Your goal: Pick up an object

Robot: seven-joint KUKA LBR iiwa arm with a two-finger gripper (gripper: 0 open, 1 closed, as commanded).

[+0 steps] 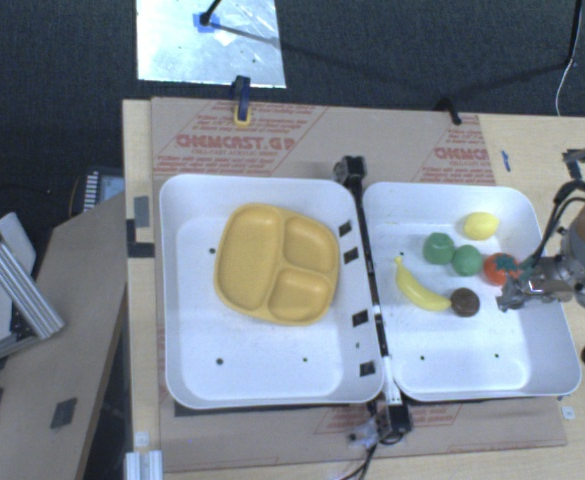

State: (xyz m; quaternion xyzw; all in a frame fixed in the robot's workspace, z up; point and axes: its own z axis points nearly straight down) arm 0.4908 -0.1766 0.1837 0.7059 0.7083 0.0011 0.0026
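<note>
Approach step, nothing lifted yet.

Landmark: divider [364,268] between the bins. Left of it, left bin [187,368] with yellow sectioned tray [275,263] lying flat. Right of it, right bin [472,368]: banana [419,290] nearest the divider, then two green balls [453,253], brown ball [464,302], yellow lemon [480,226], red-orange ball [499,267] farthest out. Gripper [512,296] low at the far right of that bin, just beside the red-orange and brown balls, touching neither as far as visible; finger gap cannot tell. Arm entering from right edge, wrist angled down-left. Next, likely: centre over one ball, descend, close.
</note>
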